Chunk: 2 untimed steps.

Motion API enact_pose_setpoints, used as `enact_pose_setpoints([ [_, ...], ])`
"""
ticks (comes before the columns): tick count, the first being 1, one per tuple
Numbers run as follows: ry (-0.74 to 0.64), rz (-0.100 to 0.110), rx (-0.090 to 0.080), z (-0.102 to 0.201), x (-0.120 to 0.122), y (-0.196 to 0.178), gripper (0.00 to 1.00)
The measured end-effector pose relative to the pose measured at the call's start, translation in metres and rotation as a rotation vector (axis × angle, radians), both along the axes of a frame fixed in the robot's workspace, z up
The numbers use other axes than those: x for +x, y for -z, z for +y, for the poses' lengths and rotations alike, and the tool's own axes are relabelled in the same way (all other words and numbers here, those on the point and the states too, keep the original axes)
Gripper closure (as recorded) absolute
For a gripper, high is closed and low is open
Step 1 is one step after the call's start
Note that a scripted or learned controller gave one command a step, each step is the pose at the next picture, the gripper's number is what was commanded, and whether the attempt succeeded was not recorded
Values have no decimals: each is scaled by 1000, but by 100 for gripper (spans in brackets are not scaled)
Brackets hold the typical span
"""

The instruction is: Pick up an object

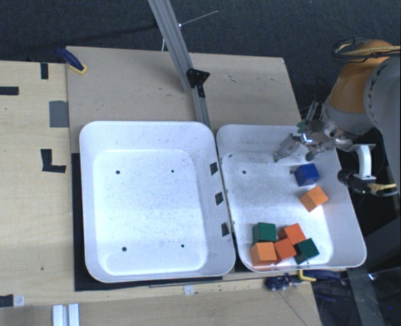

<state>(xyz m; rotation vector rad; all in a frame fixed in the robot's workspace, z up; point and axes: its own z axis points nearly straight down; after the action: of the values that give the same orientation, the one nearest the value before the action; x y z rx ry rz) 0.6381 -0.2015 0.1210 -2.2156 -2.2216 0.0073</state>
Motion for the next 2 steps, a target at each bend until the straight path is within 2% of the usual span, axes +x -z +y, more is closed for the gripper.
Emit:
enact_pose_setpoints([
  [1, 0, -1, -1, 1, -1, 31, 0],
  [2, -2, -4, -1, 2, 0, 19, 100],
])
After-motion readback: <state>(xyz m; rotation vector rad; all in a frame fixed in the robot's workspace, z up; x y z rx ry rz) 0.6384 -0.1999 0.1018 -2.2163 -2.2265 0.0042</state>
